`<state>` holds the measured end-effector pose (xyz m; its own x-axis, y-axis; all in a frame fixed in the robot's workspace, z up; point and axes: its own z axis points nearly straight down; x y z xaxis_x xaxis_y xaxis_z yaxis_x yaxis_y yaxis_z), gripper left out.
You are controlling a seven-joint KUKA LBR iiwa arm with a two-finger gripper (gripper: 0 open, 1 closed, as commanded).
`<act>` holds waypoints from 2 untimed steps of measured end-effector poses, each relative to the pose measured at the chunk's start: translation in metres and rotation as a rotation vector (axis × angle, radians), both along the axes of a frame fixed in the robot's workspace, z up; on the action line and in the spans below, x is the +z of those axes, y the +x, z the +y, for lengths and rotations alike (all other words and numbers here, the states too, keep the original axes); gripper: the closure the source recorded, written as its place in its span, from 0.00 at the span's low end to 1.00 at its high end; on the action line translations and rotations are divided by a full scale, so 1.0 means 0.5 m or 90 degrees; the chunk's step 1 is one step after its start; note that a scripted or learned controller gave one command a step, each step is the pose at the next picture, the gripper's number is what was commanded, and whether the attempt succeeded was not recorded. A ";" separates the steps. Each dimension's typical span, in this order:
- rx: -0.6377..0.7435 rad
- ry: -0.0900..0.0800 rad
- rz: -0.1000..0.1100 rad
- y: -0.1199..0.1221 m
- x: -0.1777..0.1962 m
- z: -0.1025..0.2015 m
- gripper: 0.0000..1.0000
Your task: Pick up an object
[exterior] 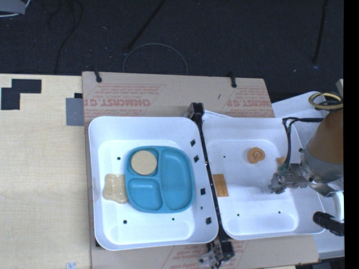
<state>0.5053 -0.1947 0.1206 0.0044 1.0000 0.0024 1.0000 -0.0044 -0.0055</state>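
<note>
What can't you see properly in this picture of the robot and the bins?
- Gripper, camera view: small and blurry over the right bin; its grasp can't be read.
- Arm: cut off by the right edge.
- Beige piece in the left bin: the blue divided plate hides its right side.
- Round orange thing: too small to name.

You are looking at a robot lab, not a home. Two white bins (101, 150) sit side by side on a cardboard sheet (168, 97) over a pale wooden bench (39, 167). Loose cables (151, 52) lie on the dark carpet (224, 32) behind. The grey arm (328, 144) reaches in from the right.
</note>
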 end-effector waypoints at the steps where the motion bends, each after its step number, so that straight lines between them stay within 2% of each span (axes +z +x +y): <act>1: 0.004 -0.001 -0.004 -0.003 0.088 0.012 1.00; 2: 0.004 -0.002 -0.005 0.007 0.174 0.016 1.00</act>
<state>0.5088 -0.1867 0.2077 -0.0017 1.0000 -0.0004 1.0000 0.0017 0.0022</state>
